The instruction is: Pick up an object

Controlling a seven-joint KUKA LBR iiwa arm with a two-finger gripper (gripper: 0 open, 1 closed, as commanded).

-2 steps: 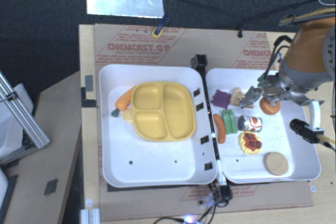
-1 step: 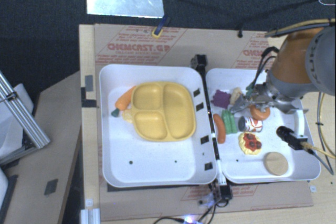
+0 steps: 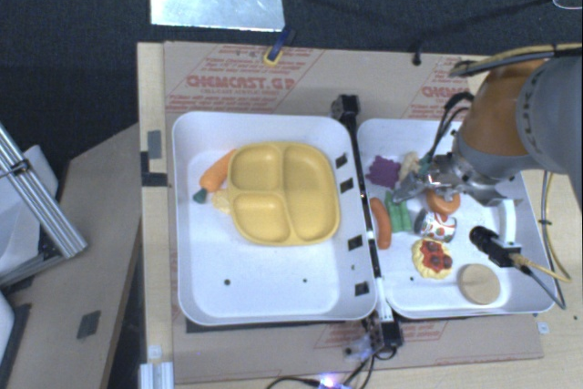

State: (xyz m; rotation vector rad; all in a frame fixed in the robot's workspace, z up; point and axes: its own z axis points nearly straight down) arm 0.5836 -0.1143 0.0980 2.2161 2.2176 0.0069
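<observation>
We see the grey arm (image 3: 537,118) nearest the camera, large at the right of the frame, reaching down into the right bin (image 3: 524,301). The left bin (image 3: 196,287), centre frame, holds a yellow divided plate (image 3: 278,193) with a toy carrot (image 3: 217,170) touching its left rim. In the right bin, the claw (image 3: 426,187) hangs among small toy foods. Whether the claw is spread or closed we cannot tell. Just below it sits a small can (image 3: 435,225); to its left lies a sausage (image 3: 381,222), long axis running up and down the frame. A purple grape cluster (image 3: 383,169) sits up-left.
</observation>
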